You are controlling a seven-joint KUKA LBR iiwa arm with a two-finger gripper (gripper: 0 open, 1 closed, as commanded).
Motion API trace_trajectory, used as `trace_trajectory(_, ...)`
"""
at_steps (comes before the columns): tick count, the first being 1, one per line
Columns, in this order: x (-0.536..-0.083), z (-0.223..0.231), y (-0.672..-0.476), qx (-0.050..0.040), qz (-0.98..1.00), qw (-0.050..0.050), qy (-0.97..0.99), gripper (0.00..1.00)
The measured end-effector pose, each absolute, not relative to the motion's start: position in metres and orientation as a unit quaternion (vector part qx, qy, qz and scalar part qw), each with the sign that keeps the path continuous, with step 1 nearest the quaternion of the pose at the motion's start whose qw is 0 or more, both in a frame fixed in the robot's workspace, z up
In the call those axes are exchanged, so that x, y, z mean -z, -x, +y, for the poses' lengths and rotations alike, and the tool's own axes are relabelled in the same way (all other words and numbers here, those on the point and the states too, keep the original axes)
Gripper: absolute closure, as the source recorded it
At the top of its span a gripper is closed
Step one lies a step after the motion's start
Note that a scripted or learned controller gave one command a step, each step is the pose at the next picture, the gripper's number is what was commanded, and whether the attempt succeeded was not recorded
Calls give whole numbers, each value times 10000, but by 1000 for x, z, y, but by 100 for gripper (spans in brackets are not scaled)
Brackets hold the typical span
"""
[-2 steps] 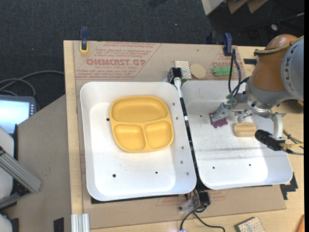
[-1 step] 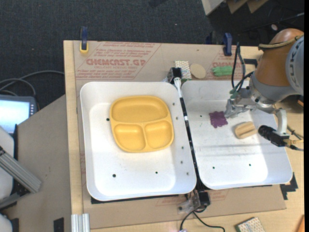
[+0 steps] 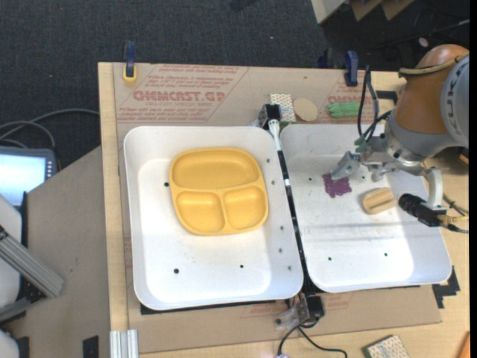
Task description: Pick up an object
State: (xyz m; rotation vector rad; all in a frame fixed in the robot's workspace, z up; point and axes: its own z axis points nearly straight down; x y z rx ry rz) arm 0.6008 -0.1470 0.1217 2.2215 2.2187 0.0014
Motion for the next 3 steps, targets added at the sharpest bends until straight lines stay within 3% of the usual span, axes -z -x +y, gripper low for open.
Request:
trace_trajectory(1,-82,-128,-589,14,7076,-34,-7066,0)
trace_trajectory(2,-95,-129,-591,-2,7068,-1,-7074,100)
trace_trajectory(3,-95,-129,-590,-1,7066,-4,-7076,0)
